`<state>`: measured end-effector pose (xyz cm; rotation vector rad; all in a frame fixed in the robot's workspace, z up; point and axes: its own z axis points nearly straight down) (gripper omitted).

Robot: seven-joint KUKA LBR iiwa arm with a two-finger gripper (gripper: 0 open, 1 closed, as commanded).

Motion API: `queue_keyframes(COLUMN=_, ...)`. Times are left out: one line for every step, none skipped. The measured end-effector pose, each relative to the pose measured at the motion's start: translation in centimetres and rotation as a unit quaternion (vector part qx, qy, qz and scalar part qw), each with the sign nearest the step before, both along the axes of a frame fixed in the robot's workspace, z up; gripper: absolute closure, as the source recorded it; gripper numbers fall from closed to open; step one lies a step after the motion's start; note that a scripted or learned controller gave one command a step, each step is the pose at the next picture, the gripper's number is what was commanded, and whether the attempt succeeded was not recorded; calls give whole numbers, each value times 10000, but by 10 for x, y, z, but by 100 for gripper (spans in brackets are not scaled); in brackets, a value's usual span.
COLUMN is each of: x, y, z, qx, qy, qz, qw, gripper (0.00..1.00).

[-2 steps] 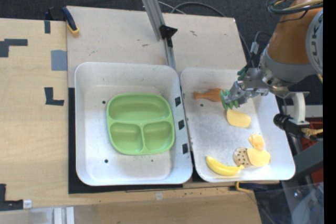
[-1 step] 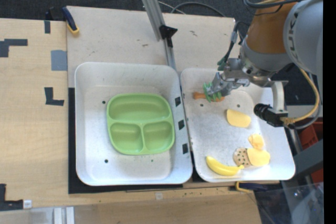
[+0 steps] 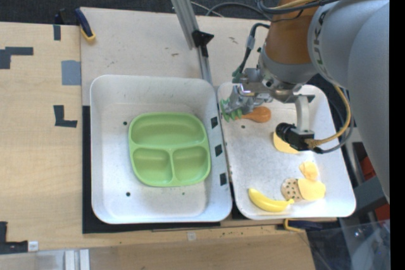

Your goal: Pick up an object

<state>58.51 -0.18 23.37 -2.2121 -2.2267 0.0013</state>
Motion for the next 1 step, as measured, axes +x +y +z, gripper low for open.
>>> queue_keyframes(x=26, y=54, z=3, qx=3, qy=-12, qz=5, qw=10000, gripper=100)
